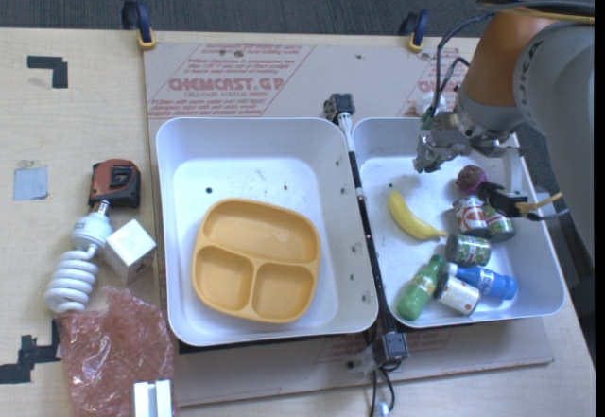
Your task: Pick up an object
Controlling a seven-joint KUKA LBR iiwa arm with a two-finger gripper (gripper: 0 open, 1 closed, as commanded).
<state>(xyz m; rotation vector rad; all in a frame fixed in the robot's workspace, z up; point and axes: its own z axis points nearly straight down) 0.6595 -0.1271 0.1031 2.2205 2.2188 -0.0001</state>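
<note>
Robot arm poised over crowded right-hand bin

The hand (437,158), its grip impossible to judge, hangs above the bin's (378,136) far end, beyond the banana (413,217). One banana, one plum (470,179), two cans (477,234) and two bottles (444,285) lie bunched together; a descent there risks pinching two things or nudging them away.

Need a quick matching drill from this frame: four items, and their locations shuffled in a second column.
Items:
1. divided yellow tray
2. banana
3. spiral light bulb
4. green bottle

Places:
A. bench, left of both bins
B. left bin
C. right bin, near front edge
D. right bin, middle, left of the cans

Pairs: 1-B, 2-D, 3-A, 4-C
</note>
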